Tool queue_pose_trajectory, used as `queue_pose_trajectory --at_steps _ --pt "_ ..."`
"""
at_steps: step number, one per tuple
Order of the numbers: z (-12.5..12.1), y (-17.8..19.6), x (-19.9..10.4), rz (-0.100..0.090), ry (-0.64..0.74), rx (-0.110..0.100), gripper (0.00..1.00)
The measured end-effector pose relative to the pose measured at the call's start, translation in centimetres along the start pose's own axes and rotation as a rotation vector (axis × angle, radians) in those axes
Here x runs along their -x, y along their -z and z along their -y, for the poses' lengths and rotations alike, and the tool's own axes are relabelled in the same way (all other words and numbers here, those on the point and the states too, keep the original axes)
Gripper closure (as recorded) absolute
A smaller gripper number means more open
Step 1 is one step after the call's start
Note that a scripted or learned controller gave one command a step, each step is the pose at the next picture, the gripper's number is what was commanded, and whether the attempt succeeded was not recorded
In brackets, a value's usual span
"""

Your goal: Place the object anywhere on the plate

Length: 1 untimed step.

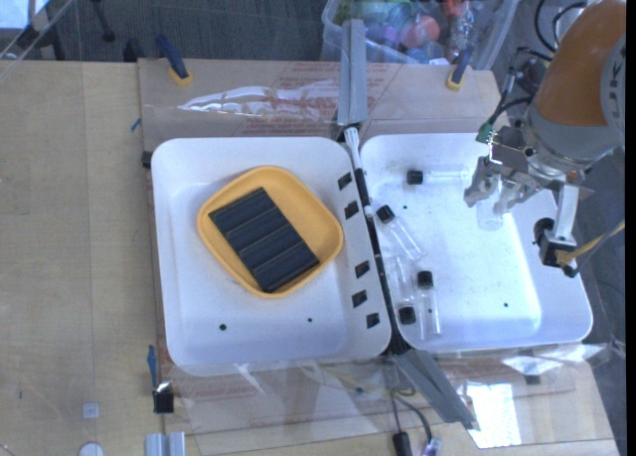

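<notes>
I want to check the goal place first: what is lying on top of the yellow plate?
A dark ribbed rectangular block lies on the yellow plate, covering its middle. The plate surface under the block is hidden.

A glossy yellow plastic plate (316,218) carries a matt, ribbed black block (264,239).

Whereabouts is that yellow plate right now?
The yellow plate sits in the left white bin, with a dark ridged block lying on it, just left of the divider between the two bins.
</notes>
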<state>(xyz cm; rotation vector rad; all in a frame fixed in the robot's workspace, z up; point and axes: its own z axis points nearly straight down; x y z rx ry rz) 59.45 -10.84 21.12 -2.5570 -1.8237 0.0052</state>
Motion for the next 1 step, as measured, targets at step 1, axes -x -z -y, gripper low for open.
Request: queue_pose_trajectory --at_steps 1 --pt "-0.01 0.02 0.0 0.0 0.0 0.0 0.0"
